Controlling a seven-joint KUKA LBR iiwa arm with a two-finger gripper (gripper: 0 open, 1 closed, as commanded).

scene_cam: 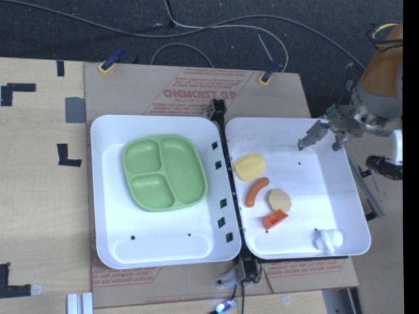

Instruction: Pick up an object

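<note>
The right bin (340,195) holds a pale yellow rounded piece (249,166), an orange sausage-shaped piece (256,190), a tan round piece (279,200), a small red-orange piece (274,220) and a white crumpled object (328,239) in its near right corner. My gripper (322,137) hangs over the bin's far right edge, well to the right of the food pieces. Its two dark fingers stand spread apart with nothing between them.
The left bin (108,195) holds a green divided plate (163,172). Black clips run along the seam between the bins. Cardboard lies under both bins, with yellow clamps (268,76) at its far edge and cables beyond.
</note>
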